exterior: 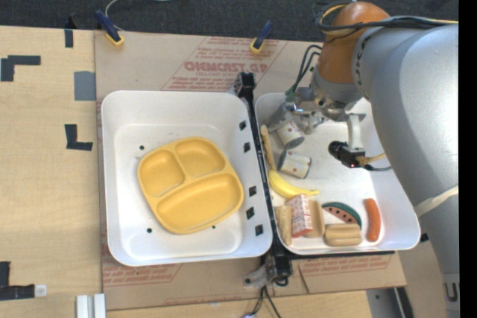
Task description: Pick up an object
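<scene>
1. Nearest the camera, along the front wall of the right bin (406,238), lie a carton (301,217), a bread-shaped piece (342,235), a watermelon slice (341,213) and a red sausage (373,219), close together.
2. Just behind them, a banana (287,187) lies against the bin's left side.
3. In the left bin (119,182), a yellow divided plate (191,184) lies flat near the middle, apart from the walls.
4. Further back in the right bin, the gripper (292,151) hangs low above the floor, its tips just behind the banana; whether it is spread or closed cannot be told.
5. Behind it, the grey arm (414,86) with its orange band (344,45) reaches in from the right.
6. Farthest, two blue-and-yellow clamps (109,27) hold the cardboard sheet (171,59).
</scene>
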